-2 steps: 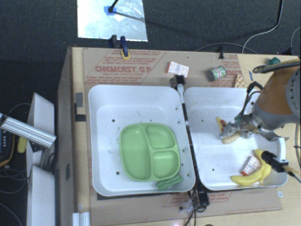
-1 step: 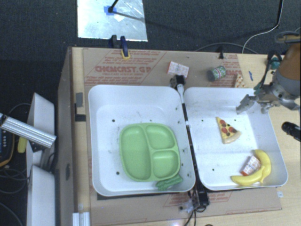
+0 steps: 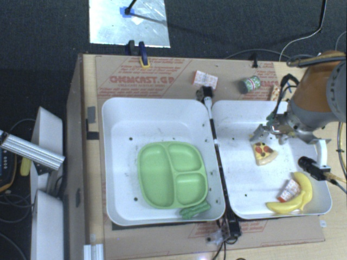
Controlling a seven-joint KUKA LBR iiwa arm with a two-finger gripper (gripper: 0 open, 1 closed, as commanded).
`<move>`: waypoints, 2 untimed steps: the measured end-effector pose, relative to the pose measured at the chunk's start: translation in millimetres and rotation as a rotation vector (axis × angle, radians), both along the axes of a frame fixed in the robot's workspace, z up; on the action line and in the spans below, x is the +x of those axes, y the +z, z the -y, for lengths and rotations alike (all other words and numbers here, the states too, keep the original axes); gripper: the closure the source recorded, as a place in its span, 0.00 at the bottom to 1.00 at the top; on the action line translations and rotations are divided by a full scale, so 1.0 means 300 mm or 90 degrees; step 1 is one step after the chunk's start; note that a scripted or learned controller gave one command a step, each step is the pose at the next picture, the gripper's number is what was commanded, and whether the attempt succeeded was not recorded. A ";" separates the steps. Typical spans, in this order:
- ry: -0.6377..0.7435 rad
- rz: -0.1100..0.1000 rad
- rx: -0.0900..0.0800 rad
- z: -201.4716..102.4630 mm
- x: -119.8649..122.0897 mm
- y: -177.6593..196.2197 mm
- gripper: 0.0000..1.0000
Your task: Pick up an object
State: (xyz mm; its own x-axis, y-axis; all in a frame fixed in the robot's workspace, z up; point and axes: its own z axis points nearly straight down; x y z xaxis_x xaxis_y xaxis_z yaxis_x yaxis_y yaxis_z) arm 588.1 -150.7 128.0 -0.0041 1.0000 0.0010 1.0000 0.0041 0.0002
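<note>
Dark carpet floor, a cardboard-topped table carrying two white bins. The left bin holds a green divided plate with a green pod-like thing at its front edge. The right bin holds a toy pizza slice, a yellow banana and a small red-and-white packet touching the banana. A small can sits on the cardboard behind the bins.

The end effector hovers just above and beside the pizza slice; whether anything is gripped there I cannot tell. The slice lies flat near the right bin's middle, well apart from the banana.

Judgement: the pizza slice is the nearest target. It looks light, rigid plastic, thin and probably slick, so pinch across the narrow sides near the wide crust end. The banana is curved and may roll.
</note>
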 end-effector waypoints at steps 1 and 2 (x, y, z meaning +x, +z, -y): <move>-0.001 0.000 -0.001 0.017 -0.033 -0.147 0.00; 0.000 0.004 -0.001 0.018 -0.027 -0.107 1.00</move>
